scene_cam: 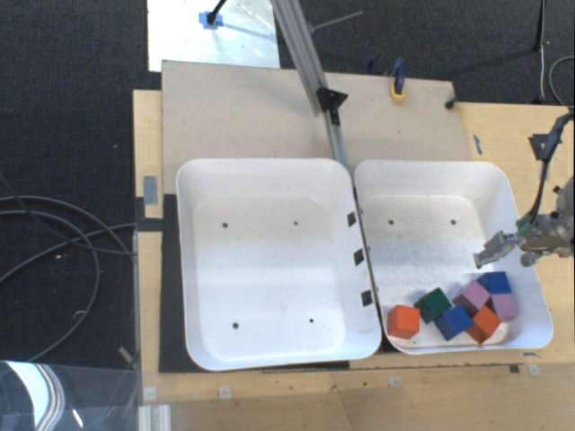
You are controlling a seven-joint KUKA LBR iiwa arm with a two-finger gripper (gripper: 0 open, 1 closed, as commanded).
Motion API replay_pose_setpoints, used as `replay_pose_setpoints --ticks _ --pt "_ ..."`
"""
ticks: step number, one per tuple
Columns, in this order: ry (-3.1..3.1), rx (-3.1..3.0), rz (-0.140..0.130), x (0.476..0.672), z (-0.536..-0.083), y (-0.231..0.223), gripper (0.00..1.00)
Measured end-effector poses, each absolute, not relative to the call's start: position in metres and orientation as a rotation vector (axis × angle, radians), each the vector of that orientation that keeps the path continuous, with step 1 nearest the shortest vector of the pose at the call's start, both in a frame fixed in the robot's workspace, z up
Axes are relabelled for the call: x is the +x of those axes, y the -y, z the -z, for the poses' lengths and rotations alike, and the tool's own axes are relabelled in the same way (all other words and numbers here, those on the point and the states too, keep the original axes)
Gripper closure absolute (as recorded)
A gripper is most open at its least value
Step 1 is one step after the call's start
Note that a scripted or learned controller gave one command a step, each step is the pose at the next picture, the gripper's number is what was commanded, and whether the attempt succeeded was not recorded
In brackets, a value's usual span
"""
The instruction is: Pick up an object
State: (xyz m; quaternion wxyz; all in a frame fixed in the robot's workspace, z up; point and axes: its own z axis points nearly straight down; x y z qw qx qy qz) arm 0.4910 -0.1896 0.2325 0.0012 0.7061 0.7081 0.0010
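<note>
The claw (492, 248) hangs over the right bin (431, 187), near its right wall and just above the cluster of blocks, with nothing between its parts; whether it is open or closed cannot be told from here. The blocks lie untouched in the bin's near corner: an orange block (403, 321) apart to the left, then a green block (435, 304), blue blocks (455, 321), purple blocks (475, 295) and another orange one huddled together. The left bin (269, 178) holds nothing. The pick appears not yet begun; descent, grasp and lift all remain.
</note>
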Motion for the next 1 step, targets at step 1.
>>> replay_pose_setpoints --ticks 1 --pt "-2.232 2.215 0.001 0.5430 -0.1563 0.1750 0.00"
